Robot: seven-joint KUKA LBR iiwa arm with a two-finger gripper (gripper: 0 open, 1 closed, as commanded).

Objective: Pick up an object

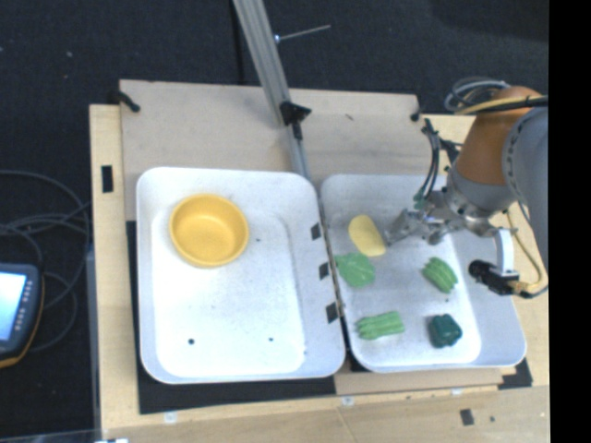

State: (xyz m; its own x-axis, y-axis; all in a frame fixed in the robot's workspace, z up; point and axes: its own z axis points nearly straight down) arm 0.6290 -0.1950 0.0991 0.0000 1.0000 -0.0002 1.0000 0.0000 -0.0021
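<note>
A dark, flecked floor surrounds a pale wooden desk, whose flat top carries a tan board along its far edge and two shallow white bins side by side. A slim metal pole rises at a slant from the far middle of the desk. Off the desk's left edge, a small screen device with black cables lies on the floor.

The left bin is the larger, with rounded corners and a faintly speckled matt surface. It holds a round yellow bowl, smooth and plastic-looking, near its far left corner.

The right bin has the same white speckled finish. The grey arm, with its orange band, reaches over this bin's far right corner.

The tool hangs low just beside a yellow oblong object at the bin's far left part; whether it is spread or pressed together cannot be told, and nothing is seen between it.

Four green things lie in the bin: a rounded light green lump touching the left wall, a ridged green piece near the front edge, a ribbed green piece toward the right, and a small dark green block at the front right.
</note>
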